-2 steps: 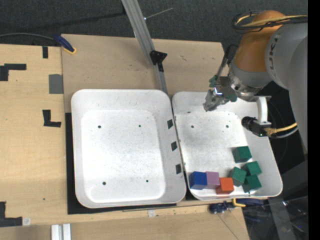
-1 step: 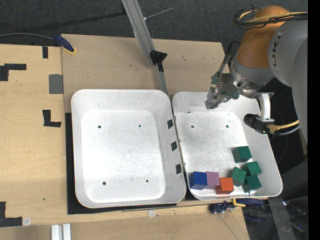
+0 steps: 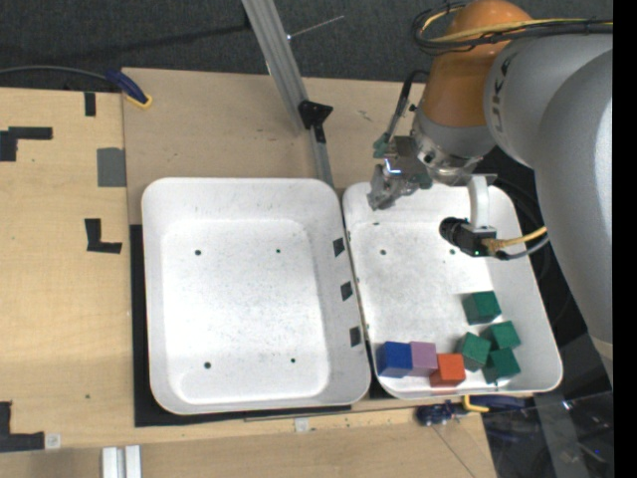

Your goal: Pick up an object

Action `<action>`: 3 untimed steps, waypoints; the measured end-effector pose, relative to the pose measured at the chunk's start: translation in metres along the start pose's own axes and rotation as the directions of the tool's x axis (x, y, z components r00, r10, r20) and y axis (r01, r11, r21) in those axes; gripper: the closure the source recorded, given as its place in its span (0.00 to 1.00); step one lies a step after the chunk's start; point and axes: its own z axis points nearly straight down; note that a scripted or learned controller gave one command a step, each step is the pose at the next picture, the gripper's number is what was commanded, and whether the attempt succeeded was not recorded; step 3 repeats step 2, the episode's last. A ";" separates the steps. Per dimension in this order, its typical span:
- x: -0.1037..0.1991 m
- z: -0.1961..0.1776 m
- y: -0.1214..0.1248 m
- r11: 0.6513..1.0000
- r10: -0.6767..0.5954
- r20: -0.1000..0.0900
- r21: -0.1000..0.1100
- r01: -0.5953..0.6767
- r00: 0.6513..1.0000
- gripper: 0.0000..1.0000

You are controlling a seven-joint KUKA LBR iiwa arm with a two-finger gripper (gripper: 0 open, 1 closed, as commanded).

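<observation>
the gripper point(image 3: 386, 189) hangs at the right bin's point(image 3: 418, 257) far left corner, its jaws too blurred to tell apart, while the blocks point(image 3: 453, 352) cluster along the near edge, probably light, stiff cubes best pinched across flat opposite faces.

No text, label, brand, number or sign can be read anywhere. The black tape marks on the desk point(image 3: 60, 167) form plain shapes, not letters, and the blocks and both bins carry no printing.
</observation>
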 end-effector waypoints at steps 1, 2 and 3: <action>0.060 -0.010 0.003 1.000 0.000 0.000 0.000 0.000 1.000 1.00; 0.106 -0.015 0.010 1.000 0.001 0.000 0.000 -0.001 1.000 1.00; 0.106 -0.015 0.010 1.000 0.001 0.000 0.000 -0.001 1.000 1.00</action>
